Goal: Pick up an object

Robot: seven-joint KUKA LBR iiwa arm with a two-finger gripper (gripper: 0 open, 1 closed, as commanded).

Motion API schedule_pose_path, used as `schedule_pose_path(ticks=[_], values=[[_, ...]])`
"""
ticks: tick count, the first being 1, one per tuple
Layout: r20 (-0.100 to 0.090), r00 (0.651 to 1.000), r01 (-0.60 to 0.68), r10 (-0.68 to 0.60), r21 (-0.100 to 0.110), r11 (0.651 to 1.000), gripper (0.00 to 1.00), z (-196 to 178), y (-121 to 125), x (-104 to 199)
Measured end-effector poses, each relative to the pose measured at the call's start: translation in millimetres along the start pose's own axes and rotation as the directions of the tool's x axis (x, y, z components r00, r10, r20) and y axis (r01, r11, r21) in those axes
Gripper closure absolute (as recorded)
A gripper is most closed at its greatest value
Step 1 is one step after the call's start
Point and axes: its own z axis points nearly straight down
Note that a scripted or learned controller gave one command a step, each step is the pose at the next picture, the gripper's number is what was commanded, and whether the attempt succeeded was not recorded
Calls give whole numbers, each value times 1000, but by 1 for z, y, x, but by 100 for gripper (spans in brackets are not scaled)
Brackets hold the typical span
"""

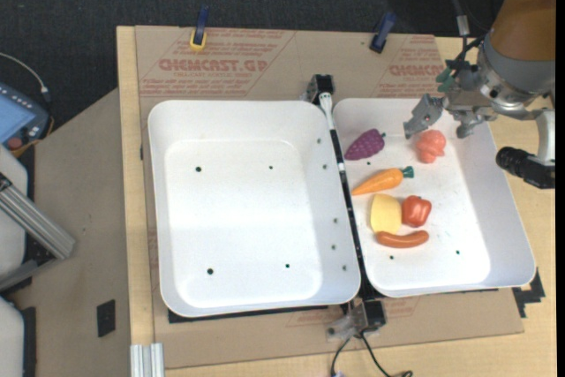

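1. Gripper hung over the far part of the right bin, with the arm reaching in from the right of the view.
2. I read the fingers as spread wide, with nothing between them.
3. Nearest thing to it was a pink toy, lying on the bin floor just below the fingertips as the camera saw it. I could not tell whether the tips touched it.
4. A purple bunch of grapes lay to the left of the pink toy, close to the wall shared with the left bin.
5. A carrot lay near the middle of the right bin, its orange tip toward the shared wall and its green top toward the pink toy.
6. Below the carrot I saw three things bunched together: a yellow block, a red pepper just beside it on the right, and a sausage lying along their near side. The sausage looked to be touching the yellow block.
7. Both bins sat side by side on a cardboard sheet, which bore red printed lettering.
8. Two blue clamps, one and the other, sat at the sheet's far edge.
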Motion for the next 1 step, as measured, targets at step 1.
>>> schedule_pose_path(ticks=[1], values=[[-4, 1000, -1, 1, 14, 1000, 0, 143, -27, 5]])
